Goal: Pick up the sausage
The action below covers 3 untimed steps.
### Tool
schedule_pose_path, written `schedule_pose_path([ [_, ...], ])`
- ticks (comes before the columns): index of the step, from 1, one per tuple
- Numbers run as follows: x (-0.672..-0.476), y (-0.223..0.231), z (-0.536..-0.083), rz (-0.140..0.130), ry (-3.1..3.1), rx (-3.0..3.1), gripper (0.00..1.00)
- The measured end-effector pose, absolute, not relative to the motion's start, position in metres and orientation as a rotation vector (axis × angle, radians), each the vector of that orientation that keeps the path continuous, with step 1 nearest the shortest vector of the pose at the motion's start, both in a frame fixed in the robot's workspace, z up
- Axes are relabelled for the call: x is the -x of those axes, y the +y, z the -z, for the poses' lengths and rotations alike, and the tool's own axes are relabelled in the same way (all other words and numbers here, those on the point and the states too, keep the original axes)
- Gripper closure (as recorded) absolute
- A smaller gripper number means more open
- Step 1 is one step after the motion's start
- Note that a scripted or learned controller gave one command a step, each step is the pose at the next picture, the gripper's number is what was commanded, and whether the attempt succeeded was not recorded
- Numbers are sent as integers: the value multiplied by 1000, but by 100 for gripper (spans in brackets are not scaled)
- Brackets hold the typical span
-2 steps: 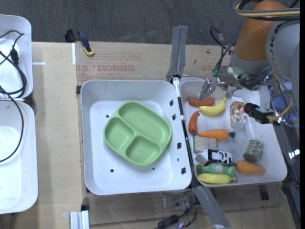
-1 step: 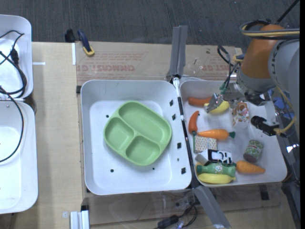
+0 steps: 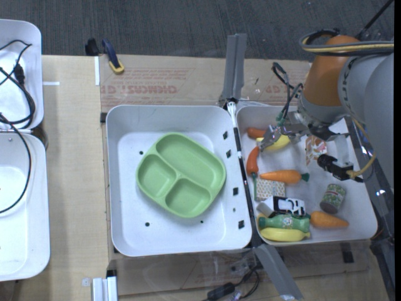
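A robotics lab: white bins (image 3: 119, 168) on a cardboard-topped bench (image 3: 156, 83), loose cables (image 3: 15, 99).

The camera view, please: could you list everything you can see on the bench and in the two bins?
Bins: 2, white, side by side on the bench.
Divided plate: 1, green, in the left bin.
Carrots: 2, orange, right bin, one mid-bin, one near the front right corner.
Sausage: 1, orange-red, right bin, along its left wall.
Bananas: 2, yellow, right bin, one at the front edge, one at the gripper.
Can: 1, greenish, right bin, right side.
Clamp: 1, blue and yellow, bench's far left.
Arm: 1, grey with orange band, over the right bin.
Gripper: 1, at the far banana.
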<state>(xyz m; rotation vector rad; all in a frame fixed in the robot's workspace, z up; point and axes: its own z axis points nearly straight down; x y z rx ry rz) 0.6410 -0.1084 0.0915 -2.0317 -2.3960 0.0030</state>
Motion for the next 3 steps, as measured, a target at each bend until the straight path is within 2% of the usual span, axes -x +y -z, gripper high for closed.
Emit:
schedule_pose_path([
  [1,-658,-98,-91,-5,-1969,2446,0],
  [2,-657,-99,-100,-13,-1971,2442,100],
  [3,-659,-88,-285,-2,-2067,2368,100],
])
